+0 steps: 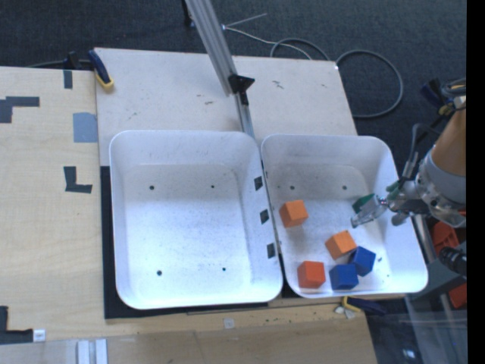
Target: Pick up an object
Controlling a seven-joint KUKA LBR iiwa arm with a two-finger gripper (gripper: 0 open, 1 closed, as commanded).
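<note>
The metal gripper [367, 211] hovers with nothing between its parted fingers; below it sit smooth, hard-edged cubes: an orange block [341, 243] and two blue blocks [363, 260].

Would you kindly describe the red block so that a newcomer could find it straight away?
Look in the right-hand white bin, the one the gripper reaches into. Near its front edge sit several blocks; the red block is the leftmost there, beside a blue block, and is deeper red than the orange blocks behind.

I saw three orange blocks [294, 212] and two blue blocks [363, 259] in a white right bin [379, 154]; the white left bin [121, 203] was dark-speckled.
</note>
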